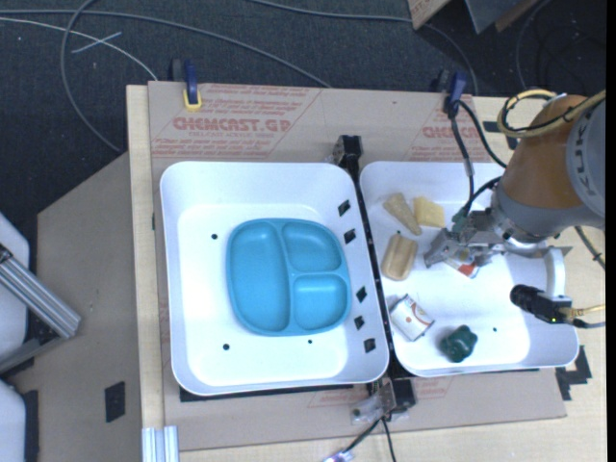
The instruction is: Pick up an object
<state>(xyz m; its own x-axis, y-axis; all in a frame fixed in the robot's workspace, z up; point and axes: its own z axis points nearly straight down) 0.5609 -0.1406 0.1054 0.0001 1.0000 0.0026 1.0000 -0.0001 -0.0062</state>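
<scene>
Green object (459, 343) in right bin (539, 354), gripper (452, 249) above, finger state unclear; "CHEMCAST" on board (241, 114).

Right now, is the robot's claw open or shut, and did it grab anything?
Gripper: low in the right bin, near a small red thing; open or shut cannot be told, nor any catch.

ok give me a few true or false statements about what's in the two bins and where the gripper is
1. The blue divided plate lies in the left bin. True.
2. The gripper is over the left bin. False: it is over the right bin.
3. A dark green object lies near the right bin's front edge. True.
4. The blue plate has five compartments. False: three.
5. The tan pieces lie in the left bin. False: they lie in the right bin.
</scene>
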